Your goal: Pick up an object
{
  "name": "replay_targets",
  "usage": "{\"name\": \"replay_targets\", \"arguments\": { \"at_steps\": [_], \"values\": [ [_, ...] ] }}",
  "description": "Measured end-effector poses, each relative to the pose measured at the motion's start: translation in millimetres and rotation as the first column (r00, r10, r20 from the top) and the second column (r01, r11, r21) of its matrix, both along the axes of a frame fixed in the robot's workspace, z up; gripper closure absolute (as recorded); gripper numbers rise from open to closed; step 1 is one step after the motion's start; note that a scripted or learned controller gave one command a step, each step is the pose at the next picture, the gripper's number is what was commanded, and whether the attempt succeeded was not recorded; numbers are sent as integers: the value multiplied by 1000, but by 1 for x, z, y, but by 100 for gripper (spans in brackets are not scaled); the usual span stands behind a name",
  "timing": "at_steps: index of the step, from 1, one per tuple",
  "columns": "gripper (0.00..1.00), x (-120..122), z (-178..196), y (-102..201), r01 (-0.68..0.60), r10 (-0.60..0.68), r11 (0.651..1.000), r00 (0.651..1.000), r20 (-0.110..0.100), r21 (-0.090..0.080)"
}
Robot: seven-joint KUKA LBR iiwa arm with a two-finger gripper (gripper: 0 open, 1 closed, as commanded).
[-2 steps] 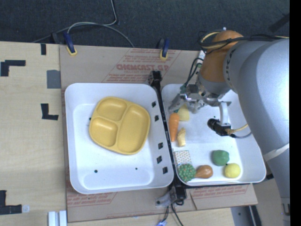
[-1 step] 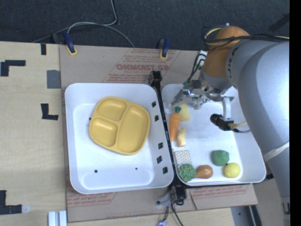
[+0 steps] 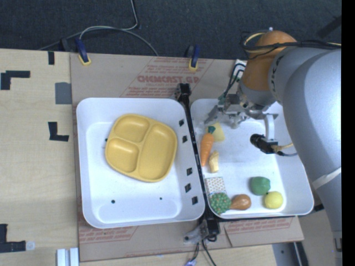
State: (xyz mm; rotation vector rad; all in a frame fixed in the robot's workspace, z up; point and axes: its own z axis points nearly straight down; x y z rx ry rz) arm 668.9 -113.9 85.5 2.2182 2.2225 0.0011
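While tool hovers, carrot lies just below it.

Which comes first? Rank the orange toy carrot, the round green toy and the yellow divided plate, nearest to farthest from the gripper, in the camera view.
From the gripper, at the right bin's far left corner:
1. The orange toy carrot, just below it, along that bin's left wall.
2. The round green toy, toward the right bin's near right side.
3. The yellow divided plate, across the divider in the left bin.

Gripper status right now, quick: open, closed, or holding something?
Gripper: cannot be told. It sits low over the far end of the right bin, just above the carrot, and nothing is visibly held.
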Motion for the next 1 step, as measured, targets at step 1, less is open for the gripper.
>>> {"name": "replay_targets", "arguments": {
  "at_steps": [1],
  "values": [
    [0, 0, 0, 16, 0, 0, 1000, 1000, -1, -1]
  ]
}}
